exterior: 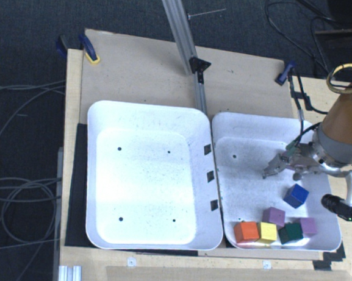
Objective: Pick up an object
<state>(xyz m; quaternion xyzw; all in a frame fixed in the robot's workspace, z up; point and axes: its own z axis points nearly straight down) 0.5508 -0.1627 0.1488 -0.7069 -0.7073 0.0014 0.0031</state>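
From my seat the surface (pixel 140 60) reads as pale unfinished wood, matt, with a plywood look. Both bins, the left bin (pixel 91 160) and the right bin (pixel 250 128), look like smooth white plastic, faintly speckled and a little glossy where light pools. The blue block (pixel 296 195), orange block (pixel 247 231) and yellow block (pixel 268 232) seem matt, material unclear. The slanted pole (pixel 180 27) is brushed metal. Below, the floor (pixel 33 26) looks like dark rough carpet.

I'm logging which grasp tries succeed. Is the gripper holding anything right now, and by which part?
Nothing is held. The gripper hangs over the right bin, with no object between its jaws; the blue block lies apart on the bin floor.
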